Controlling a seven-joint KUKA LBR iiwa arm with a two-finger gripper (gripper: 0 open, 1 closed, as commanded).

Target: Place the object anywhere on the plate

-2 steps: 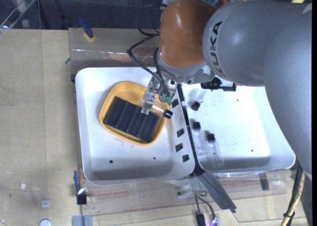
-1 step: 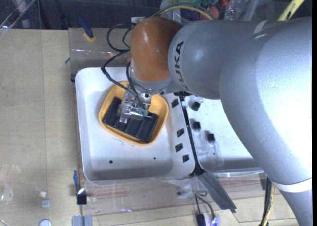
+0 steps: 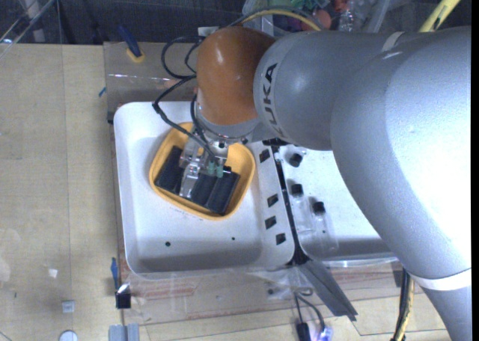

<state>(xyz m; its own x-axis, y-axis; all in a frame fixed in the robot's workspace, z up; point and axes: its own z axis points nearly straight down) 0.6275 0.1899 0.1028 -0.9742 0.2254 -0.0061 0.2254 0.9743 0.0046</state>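
One arm only, so I judge by my pincer [image 3: 200, 171], which hangs directly over the yellow plate [image 3: 166, 154] in the left bin [image 3: 138, 205]. Dark objects [image 3: 217, 191] lie on the plate beneath it, long axis slanting lower-right. I cannot tell whether the pincer grips anything.

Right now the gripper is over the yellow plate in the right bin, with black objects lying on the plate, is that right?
Not quite: the yellow plate sits in the left bin, not the right one. The camera view shows the gripper over that plate, with black objects lying on it.
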